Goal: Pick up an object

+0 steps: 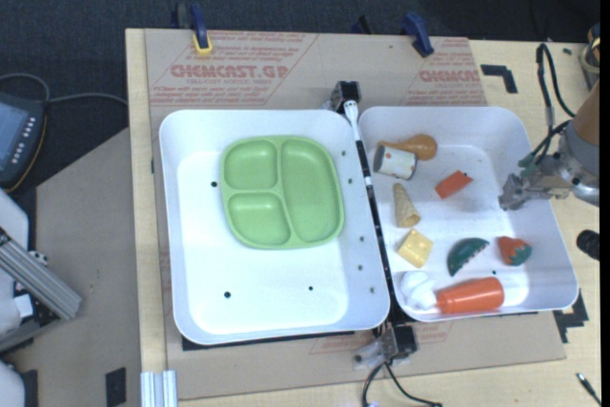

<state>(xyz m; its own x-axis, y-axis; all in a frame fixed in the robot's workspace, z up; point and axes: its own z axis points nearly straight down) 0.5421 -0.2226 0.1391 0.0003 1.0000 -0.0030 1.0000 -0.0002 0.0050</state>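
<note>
The right bin [496, 124] holds several small toy foods. An orange and white mushroom-like piece [404, 154] lies at the back left, with a red-orange block [454, 184] to its right. Nearer the front are a tan cone [406, 204], a yellow cheese wedge [415, 248], a green slice [467, 254] and a red strawberry-like piece [515, 250]. An orange-red cylinder [470, 295] lies along the front wall beside a white piece [414, 285]. My gripper [518, 191] hangs over the bin's right side, right of the red-orange block and above the strawberry-like piece, touching nothing I can see.
The left bin [191, 281] carries a green divided plate [283, 192]. The bins sit on a cardboard sheet [248, 67] held by blue clamps at the back. Cables run along the bench's right edge [548, 86].
</note>
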